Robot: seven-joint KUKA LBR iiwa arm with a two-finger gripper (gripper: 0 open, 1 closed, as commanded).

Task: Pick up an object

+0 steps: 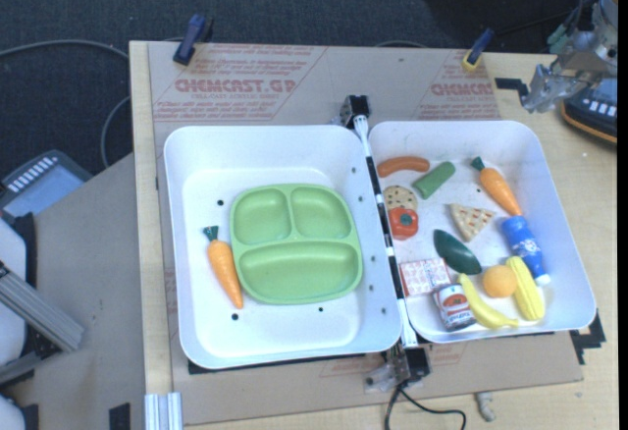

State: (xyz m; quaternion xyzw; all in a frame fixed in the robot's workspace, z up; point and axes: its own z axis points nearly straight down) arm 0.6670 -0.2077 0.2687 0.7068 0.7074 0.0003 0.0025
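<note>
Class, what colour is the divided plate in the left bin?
Light green: the divided plate shows best in the camera view.

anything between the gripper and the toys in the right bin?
Nothing visible does. The gripper sits outside the right bin, off its far right corner, above the bench. The toy carrot and blue bottle lie nearest that corner, uncovered; the bin's shallow rim is all that lies between.

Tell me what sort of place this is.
Probably a robotics lab's pick-test bench: two white bins clamped to a cardboard-covered board, toy food like a carrot beside a green plate, a gripper above.
</note>
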